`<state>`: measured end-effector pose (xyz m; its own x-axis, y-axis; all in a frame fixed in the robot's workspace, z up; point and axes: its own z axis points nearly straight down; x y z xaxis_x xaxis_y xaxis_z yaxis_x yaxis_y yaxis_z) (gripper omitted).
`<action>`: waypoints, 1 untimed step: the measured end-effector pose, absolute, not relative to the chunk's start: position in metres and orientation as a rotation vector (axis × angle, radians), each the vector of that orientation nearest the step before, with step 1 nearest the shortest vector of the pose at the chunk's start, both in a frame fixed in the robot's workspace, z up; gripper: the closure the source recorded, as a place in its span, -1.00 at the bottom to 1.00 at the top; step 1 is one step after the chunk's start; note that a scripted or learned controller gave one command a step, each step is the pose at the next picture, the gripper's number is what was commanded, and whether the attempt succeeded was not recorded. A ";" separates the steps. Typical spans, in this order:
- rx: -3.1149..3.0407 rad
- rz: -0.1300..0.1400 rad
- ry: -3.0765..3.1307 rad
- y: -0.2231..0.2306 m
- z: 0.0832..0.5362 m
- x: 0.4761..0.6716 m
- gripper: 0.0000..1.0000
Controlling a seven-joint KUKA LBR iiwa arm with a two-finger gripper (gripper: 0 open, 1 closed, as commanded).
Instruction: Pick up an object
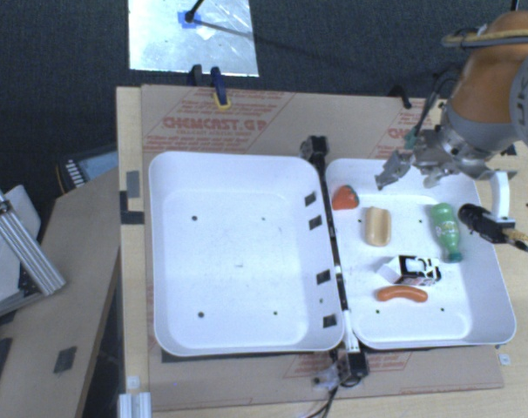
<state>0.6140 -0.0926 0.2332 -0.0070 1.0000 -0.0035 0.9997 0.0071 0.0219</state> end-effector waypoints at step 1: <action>2.230 -0.010 2.227 -0.090 0.139 0.528 -1.00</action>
<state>0.5285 -0.0903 0.1389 0.0013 1.0000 0.0028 0.9999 -0.0013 -0.0122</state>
